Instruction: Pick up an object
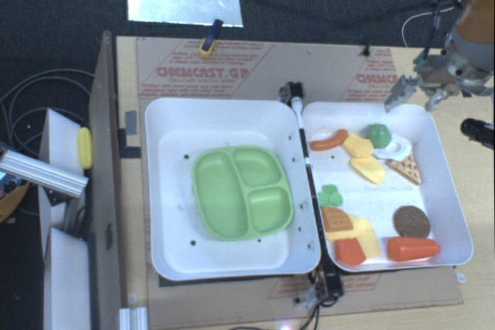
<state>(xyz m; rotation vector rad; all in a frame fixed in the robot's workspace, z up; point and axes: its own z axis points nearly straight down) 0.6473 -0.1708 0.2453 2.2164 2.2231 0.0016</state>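
My gripper (418, 94) hangs at the upper right, above the far edge of the right bin (452, 189), with its two fingers spread apart and nothing between them. In that bin lie toy foods: a sausage (329, 140), a green ball (378, 134) on a white piece, yellow pieces (365, 158), a pizza slice (406, 167), a small green piece (329, 195), a waffle (336, 219), a brown cookie (411, 222), a red block (349, 251) and an orange carrot (413, 247).
The left bin (174, 166) holds a green divided plate (241, 192). A black clip (294, 93) sits where the bins meet. Cardboard lies under both bins. Cables and a metal frame stand at the far left.
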